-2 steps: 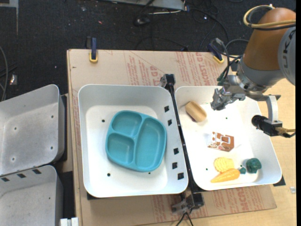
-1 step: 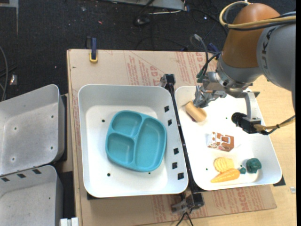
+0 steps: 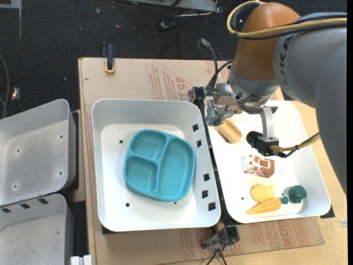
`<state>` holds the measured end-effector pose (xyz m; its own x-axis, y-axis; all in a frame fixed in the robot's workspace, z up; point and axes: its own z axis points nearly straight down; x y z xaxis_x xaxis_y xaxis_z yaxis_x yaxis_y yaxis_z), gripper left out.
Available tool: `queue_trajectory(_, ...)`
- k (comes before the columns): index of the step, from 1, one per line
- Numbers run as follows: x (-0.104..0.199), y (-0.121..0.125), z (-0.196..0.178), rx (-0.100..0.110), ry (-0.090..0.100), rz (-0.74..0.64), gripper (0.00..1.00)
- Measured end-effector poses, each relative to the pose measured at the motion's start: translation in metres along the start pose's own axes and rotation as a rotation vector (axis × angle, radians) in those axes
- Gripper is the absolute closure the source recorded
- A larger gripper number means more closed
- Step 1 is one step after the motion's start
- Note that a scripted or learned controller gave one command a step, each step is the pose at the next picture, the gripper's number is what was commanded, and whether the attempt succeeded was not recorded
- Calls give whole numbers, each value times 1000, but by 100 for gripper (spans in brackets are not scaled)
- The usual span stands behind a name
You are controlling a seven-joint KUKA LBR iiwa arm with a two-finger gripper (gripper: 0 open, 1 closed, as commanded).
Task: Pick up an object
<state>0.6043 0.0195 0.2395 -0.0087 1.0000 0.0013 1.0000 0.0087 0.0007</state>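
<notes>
Risks first. Jaws low at the far left corner of the right bin [image 3: 231, 186], hard by the wall shared with the left bin [image 3: 110, 120]. Likely trouble: closing on that wall or the rim instead of a thing, from working so near the edge. Also possible: shoving the tan roll [image 3: 230, 131] aside rather than bracketing it, given its slanted lie just beside the wrist hardware and seemingly off to one side of the jaws. Rounded shape, so prone to rolling away or squirting out under a skewed pinch. A closing on air quite plausible from this spot.

Jaws: spread not readable, tips lost among metal fittings and cables when viewed from above. Nothing visible between them. Contact with the roll possible, not confirmed.

Other candidates in the right bin, nearer the camera and well apart from the jaws:
- small red-and-white box [image 3: 259, 165]
- yellow ridged round [image 3: 262, 192], touching or nearly touching an orange carrot [image 3: 265, 206]
- dark green lump [image 3: 298, 194] near the carrot's end, perhaps a toy vegetable

In the left bin: teal divided plate [image 3: 160, 164], flat, centred, awkward for a two-sided pinch. Both bins on a cardboard-covered tabletop [image 3: 154, 76].

Judged stage: approach or descent, no lift begun.
</notes>
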Motion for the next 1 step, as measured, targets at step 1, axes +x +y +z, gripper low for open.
queue_trajectory(1, 57, -4, 12, 3, 0, 0, 100)
